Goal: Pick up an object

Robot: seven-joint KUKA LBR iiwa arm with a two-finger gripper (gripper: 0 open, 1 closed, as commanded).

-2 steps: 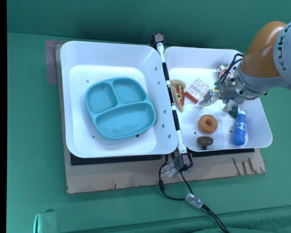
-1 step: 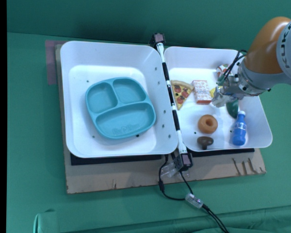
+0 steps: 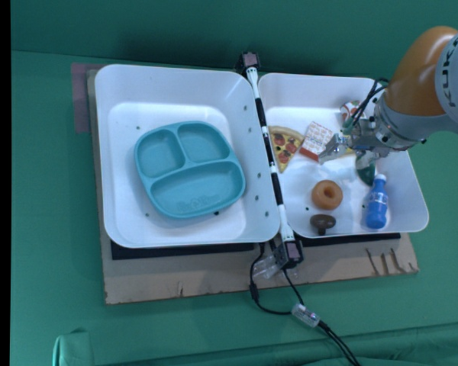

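Note:
The right bin point(image 3: 412, 204) holds several small objects. My gripper point(image 3: 348, 151) hangs over the bin's upper middle, just right of a red and white carton point(image 3: 315, 139). A pizza slice point(image 3: 285, 145) lies by the divider. An orange donut point(image 3: 327, 195) and a brown mushroom-shaped piece point(image 3: 323, 222) sit toward the front. A blue bottle point(image 3: 376, 203) lies at the front right, below the wrist. A green item point(image 3: 365, 175) peeks out under the gripper, partly hidden. A small red and white item point(image 3: 349, 112) sits at the back, behind cables.
The left bin point(image 3: 118, 204) holds a teal divided plate point(image 3: 188, 169). A black and white rail point(image 3: 265, 139) runs between the bins. Cables point(image 3: 305, 315) trail off the front of the cardboard base. Green cloth surrounds the bench.

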